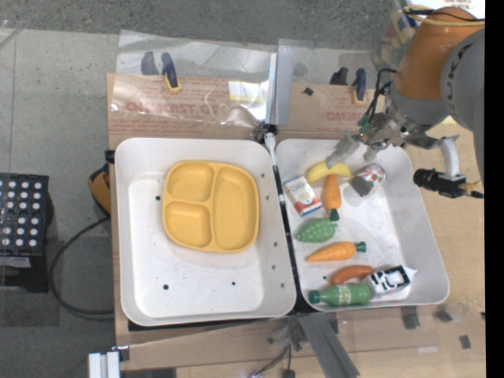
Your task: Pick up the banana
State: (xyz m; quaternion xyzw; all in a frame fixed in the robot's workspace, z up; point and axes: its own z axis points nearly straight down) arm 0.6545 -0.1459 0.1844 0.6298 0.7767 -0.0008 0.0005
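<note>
Now my gripper hangs over right bin, far end; jaws spread, nothing pinched, straddling empty space. Banana just left, touching upright carrot; offset needs closing.

My arm reaches in from the right at the top of the view, its orange band above the grey wrist. My jaws hang at its end, tilted down to the left, standing apart: one finger points left, the other lower.
</note>
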